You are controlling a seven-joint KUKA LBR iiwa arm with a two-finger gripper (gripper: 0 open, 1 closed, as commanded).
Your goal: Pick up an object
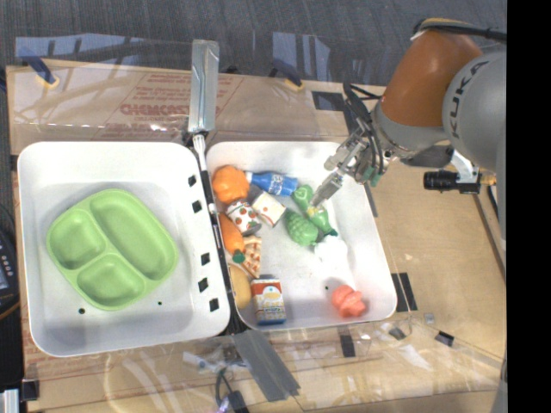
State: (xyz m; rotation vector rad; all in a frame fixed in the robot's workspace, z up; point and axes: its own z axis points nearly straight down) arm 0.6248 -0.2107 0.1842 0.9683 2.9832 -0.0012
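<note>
"KUKA" lettering is partly seen on the grey arm (482,84) at the right edge (cut off). Red print, roughly "CHEMCAST", is made out on the plastic sheet (146,101) behind the bins. Labels on the blue packet (274,182) and small carton (269,299) cannot be read.

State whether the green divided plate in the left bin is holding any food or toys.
Empty. The green divided plate lies flat in the left bin, and all three compartments show bare green.
</note>
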